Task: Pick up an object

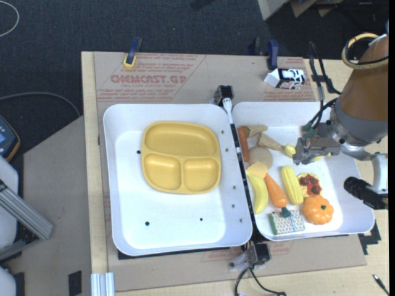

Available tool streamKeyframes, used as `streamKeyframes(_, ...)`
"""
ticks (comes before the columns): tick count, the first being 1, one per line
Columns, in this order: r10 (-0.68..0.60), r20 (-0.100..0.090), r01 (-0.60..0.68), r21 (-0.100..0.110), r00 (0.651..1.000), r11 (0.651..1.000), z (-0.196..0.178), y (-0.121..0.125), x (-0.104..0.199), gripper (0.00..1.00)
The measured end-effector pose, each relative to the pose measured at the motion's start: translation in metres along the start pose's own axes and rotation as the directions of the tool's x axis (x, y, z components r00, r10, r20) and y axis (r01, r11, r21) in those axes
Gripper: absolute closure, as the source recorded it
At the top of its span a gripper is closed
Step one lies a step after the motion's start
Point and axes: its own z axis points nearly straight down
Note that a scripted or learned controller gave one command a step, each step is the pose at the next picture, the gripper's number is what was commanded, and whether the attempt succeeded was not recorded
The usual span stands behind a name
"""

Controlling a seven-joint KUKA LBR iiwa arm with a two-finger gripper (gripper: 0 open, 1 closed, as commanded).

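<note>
The gripper (307, 155) hovers in the right bin (352, 224), just above the corn cob (291, 184); whether it is apart or together cannot be told.

Single fixed cam, mounted high above the bench (92, 165), looking down at a slant, far enough back to frame both bins: left bin (123, 221) and right bin (352, 217) sit mid-frame, side by side. Bench far edge runs across the upper frame with dark floor (62, 17) beyond it and off the left edge. Arm (367, 97) enters from frame right, over the right bin.
</note>
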Motion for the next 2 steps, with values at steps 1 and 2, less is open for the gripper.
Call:
streamKeyframes(1, -0.001, 0.000, 0.001, 0.000, 1.000, 1.000, 0.0055, -0.0375, 0.0338, 1.00)
streamKeyframes(2, 0.000, 0.001, 0.000, -0.002, 1.000, 1.000, 0.0046, -0.0424, 0.0393, 1.00)
